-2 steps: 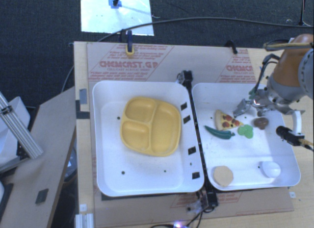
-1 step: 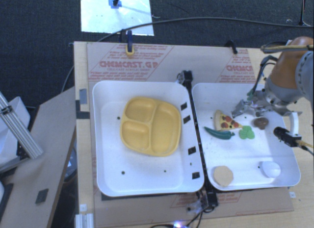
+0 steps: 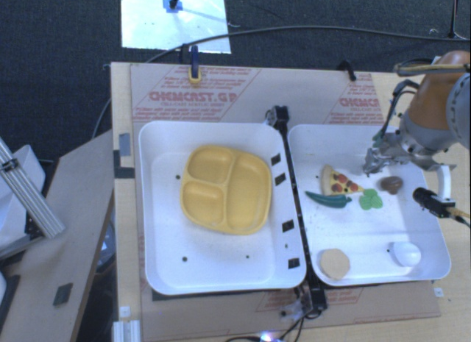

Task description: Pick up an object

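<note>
Right bin (image 3: 434, 259): gripper (image 3: 373, 162) is positioned at the far side, above a pizza slice (image 3: 337, 181), green pepper (image 3: 328, 199), broccoli (image 3: 371, 200) and brown piece (image 3: 391, 184). Whether anything is held cannot be told. Left bin (image 3: 158, 259): a yellow divided plate (image 3: 226, 188) is contained.

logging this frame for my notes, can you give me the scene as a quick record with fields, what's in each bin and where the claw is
left bin: yellow divided plate
right bin: pizza slice, green pepper, green leaf, brown lump, round cracker, white egg
claw: over the right bin's far side, above and left of the brown lump
held: nothing seen between the fingers
</note>
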